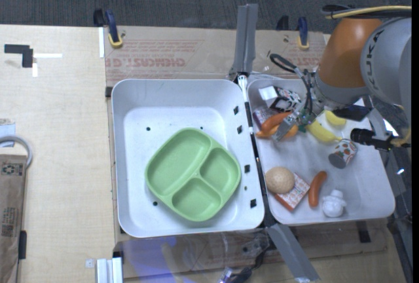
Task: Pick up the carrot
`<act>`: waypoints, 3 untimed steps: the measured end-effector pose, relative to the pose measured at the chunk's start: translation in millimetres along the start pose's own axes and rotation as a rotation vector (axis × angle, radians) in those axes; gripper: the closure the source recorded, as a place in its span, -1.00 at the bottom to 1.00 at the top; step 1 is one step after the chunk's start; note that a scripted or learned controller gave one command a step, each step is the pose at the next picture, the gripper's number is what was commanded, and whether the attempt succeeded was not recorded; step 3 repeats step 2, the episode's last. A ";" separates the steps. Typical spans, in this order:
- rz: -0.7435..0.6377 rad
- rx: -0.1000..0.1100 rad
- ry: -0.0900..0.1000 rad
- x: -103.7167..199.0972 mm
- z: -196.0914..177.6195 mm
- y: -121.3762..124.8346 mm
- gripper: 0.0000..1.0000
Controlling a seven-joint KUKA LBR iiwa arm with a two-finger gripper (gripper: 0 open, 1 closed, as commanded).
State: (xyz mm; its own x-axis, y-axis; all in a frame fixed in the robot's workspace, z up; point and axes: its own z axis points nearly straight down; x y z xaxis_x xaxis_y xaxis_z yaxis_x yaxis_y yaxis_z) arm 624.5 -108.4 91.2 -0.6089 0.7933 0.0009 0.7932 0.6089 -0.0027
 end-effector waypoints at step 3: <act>0.194 -0.002 -0.005 49.1 -101.5 54.8 1.00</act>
